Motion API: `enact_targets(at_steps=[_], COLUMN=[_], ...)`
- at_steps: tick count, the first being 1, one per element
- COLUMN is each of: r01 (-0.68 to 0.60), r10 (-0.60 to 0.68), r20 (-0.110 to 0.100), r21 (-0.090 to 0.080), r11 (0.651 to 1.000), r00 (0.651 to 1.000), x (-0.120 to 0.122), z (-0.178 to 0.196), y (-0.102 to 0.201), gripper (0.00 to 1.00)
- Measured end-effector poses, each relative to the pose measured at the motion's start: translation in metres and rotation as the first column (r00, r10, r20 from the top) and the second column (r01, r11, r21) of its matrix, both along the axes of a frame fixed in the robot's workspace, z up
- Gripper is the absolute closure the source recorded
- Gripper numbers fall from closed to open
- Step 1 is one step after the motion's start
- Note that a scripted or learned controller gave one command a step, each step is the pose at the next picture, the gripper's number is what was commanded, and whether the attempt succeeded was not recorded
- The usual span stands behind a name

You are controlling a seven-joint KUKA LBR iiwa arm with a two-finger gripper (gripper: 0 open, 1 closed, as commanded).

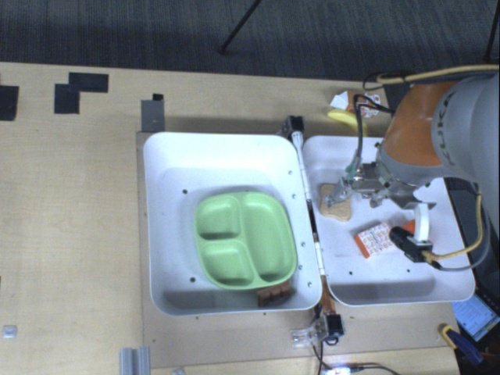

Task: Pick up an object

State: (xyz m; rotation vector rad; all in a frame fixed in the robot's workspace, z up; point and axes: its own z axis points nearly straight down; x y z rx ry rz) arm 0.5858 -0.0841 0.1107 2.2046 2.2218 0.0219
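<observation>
The arm (449, 135) reaches in from the right over the right bin (391, 287). Its gripper (349, 187) is low over the far-left part of that bin, close to the wall shared with the left bin (168, 178). Whether the claw is apart or together cannot be made out from this slant.

A tan lump (338, 210) lies on the bin floor just on the near side of the gripper. The two look to be touching or nearly so, but the view does not show the lump gripped. A red-and-white packet (373, 241) lies flat to the right of the lump and a little nearer, apart from it.

In the left bin a green plate (244, 239) with three sections sits right of centre. A small brown thing (273, 294) lies against its near edge, tucked by the bin's near wall.

Outside the bins, on the bench (70, 233), a yellow thing (341, 117) lies just past the right bin's far rim.
</observation>
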Motion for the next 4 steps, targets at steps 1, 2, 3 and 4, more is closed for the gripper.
enact_targets(at_steps=[1,2,3,4], r01=[-0.002,-0.003,0.005,0.003], r10=[0.002,0.003,-0.005,-0.003], r20=[0.003,0.003,-0.012,-0.005], r21=[0.001,0.001,-0.002,-0.002], r11=[1.0,1.0,1.0,1.0], r00=[1.0,1.0,1.0,1.0], x=[0.001,0.001,-0.036,-0.033], z=[0.011,0.011,-0.024,-0.012], y=[0.001,0.001,-0.005,-0.005], gripper=[1.0,0.0,0.0,1.0])
